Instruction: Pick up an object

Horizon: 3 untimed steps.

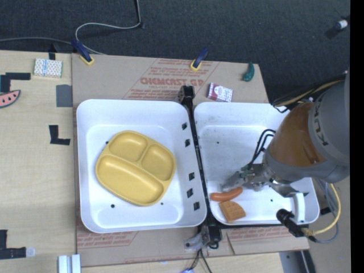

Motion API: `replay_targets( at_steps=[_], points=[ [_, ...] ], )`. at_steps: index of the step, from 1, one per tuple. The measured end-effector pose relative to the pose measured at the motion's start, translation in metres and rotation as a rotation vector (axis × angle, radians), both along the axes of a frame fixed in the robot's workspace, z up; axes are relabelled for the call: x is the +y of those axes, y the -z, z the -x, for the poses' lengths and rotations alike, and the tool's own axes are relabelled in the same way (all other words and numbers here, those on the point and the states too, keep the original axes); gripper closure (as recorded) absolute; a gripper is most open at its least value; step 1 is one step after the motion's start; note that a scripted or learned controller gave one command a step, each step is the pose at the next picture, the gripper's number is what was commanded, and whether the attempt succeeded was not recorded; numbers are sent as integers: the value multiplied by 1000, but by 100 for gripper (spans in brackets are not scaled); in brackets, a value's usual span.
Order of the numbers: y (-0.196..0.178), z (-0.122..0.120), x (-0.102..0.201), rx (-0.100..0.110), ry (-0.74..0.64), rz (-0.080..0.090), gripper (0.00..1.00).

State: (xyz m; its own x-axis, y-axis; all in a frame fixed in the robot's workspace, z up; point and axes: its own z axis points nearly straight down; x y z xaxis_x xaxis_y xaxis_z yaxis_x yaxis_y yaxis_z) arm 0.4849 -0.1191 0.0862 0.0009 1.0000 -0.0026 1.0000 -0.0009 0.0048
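Orange sausage-shaped toy (226, 195) lies just beside tool (230, 182); tool opening cannot be told. Centre over toy before closing.

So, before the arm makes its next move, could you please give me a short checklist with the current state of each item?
1. Gripper is over the right bin, near the targets: ok.
2. Sausage lies free on the bin floor, just below the gripper: ok.
3. Something is held between the jaws: cannot tell, the view is too blurred there.
4. Toast is apart from the gripper, close beside the sausage; it may get nudged: not ok.
5. Sausage and toast sit near the bin's front wall, leaving little room: not ok.
6. Yellow plate rests in the left bin, away from the arm: ok.
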Motion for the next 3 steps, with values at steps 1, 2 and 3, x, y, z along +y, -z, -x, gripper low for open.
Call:
replay_targets(
  at_steps=[1, 2, 3],
  points=[
    [-10, -1, 0, -1, 0, 1, 100],
    [-10, -1, 0, -1, 0, 1, 0],
    [0, 0, 24, 0, 0, 1, 0]
  ],
)
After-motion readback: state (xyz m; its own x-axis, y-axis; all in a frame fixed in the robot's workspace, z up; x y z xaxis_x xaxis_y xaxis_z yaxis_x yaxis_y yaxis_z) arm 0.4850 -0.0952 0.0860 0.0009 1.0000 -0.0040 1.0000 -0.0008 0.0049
